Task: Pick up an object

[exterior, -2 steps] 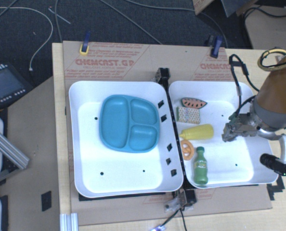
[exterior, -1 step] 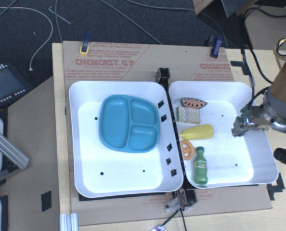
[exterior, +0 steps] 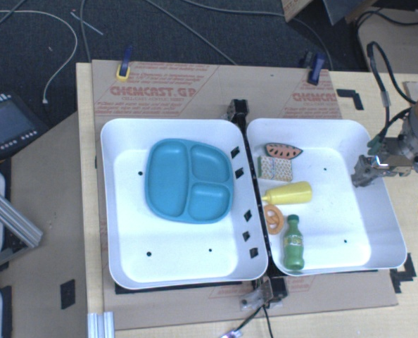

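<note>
At right of frame, over the right rim of the right shallow white bin (exterior: pixel 378 217), you see the gripper (exterior: pixel 364 169); you cannot tell its state from this angle, and nothing shows within its grasp. Along that bin's left wall, top to bottom: a watermelon-slice toy (exterior: pixel 283 150), a pale speckled cracker-like square (exterior: pixel 276 168), a yellow plastic bottle on its side (exterior: pixel 288 193), an orange pretzel-shaped piece (exterior: pixel 274 219), a green bottle with a green cap (exterior: pixel 293 243). Left shallow white bin (exterior: pixel 124 189) holds a blue three-compartment plastic plate (exterior: pixel 189 180), centre-left of frame
</note>
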`<state>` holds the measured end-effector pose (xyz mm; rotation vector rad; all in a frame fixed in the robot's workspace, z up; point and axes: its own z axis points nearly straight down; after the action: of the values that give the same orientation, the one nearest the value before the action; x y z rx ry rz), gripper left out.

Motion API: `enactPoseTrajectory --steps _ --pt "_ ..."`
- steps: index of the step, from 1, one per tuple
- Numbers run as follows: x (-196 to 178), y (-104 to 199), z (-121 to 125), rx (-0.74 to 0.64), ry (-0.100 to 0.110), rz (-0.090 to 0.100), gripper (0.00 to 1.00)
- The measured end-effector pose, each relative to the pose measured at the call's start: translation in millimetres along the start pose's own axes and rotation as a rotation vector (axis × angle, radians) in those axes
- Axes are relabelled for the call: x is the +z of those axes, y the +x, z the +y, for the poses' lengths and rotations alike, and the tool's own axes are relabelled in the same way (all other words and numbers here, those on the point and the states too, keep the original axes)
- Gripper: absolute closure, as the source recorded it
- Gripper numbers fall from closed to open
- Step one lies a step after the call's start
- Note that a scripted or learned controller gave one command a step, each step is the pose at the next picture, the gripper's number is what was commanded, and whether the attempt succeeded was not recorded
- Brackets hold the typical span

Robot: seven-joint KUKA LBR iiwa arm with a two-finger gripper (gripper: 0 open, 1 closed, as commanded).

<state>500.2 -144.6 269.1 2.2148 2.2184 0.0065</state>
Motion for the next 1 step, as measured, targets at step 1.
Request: enactPoseTrajectory --steps 1 --pt "14.2 51.0 34.2 -0.005 0.005 0.003 1.00"
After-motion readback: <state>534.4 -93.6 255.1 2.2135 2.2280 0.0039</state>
